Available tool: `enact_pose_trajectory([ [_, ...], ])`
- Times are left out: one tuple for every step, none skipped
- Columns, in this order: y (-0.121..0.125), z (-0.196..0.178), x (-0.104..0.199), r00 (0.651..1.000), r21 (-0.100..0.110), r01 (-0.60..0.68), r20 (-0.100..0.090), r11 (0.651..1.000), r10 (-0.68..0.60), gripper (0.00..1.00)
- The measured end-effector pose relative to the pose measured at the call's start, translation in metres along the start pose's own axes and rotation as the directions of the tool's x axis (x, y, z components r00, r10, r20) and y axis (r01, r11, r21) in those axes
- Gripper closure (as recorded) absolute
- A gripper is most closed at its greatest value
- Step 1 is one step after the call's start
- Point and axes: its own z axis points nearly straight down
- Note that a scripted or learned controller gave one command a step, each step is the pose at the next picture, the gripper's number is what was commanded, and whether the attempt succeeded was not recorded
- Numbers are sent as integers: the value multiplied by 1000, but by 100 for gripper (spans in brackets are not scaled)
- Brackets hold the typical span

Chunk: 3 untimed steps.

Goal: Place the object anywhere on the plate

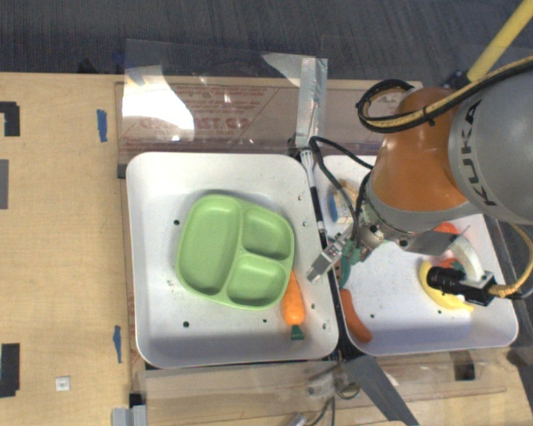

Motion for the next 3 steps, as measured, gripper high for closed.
enact_pose_trajectory([
  [37,0,-2,978,-3,207,4,978,-207,0],
  [88,-51,12,849,-5,528,9,849,-528,0],
  [89,-61,12,849,-7,528,15,849,-528,100],
])
